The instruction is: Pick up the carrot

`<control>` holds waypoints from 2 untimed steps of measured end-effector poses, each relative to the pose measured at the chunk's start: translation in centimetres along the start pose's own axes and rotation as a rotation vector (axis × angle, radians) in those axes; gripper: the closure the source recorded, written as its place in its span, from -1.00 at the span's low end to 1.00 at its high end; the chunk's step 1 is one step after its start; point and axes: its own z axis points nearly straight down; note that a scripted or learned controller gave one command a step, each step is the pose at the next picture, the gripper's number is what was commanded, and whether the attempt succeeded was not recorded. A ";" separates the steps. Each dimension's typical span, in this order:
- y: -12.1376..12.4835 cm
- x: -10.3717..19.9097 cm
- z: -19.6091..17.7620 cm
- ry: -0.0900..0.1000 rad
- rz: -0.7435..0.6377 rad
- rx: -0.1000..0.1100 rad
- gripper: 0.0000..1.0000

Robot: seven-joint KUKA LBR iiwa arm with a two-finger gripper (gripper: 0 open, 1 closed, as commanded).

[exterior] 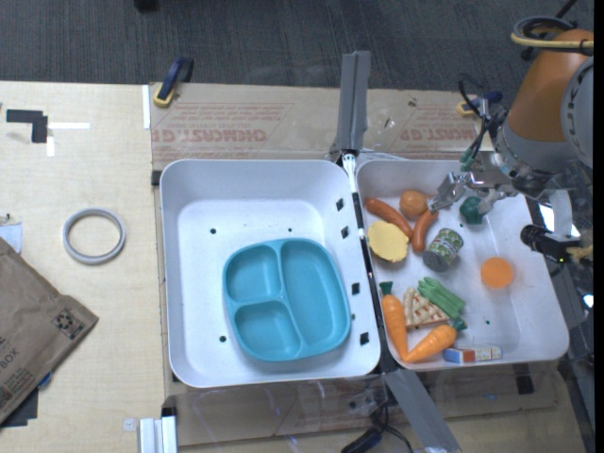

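Nearest the lens, at the front edge of the right bin (528,352), lies a small flat box (472,354) with a red end. Just behind it a carrot (427,343) lies slanted, its thick end toward the right, touching a second carrot (394,324) that runs along the bin's left wall. A sandwich wedge (419,310) sits between the two carrots, and a green bean pod (442,296) rests against its upper edge.

Farther back in the same bin: a yellow potato-shaped piece (388,242), a can (443,250) lying on its side, two sausages (389,213) crossing near a small orange fruit (412,202), and an orange ball (496,273) standing apart on the right.

Arm position: the arm (552,92) enters from the right and the gripper (461,190) hangs over the rear of the right bin, well apart from both carrots. Its fingers (445,194) stand narrowly spread with nothing between them. A teal object (473,210) lies just beside the fingers.

Left bin (189,253): contains a blue divided plate (286,298) with three compartments.

Bench surface, left side: a roll of tape (94,235) and a brown paper bag (33,324).
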 end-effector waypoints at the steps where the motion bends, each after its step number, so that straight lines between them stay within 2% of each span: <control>1: -8.0 -3.4 -2.8 0.001 0.045 0.002 -1.00; 2: -9.6 -6.9 6.2 0.002 -0.159 0.000 -1.00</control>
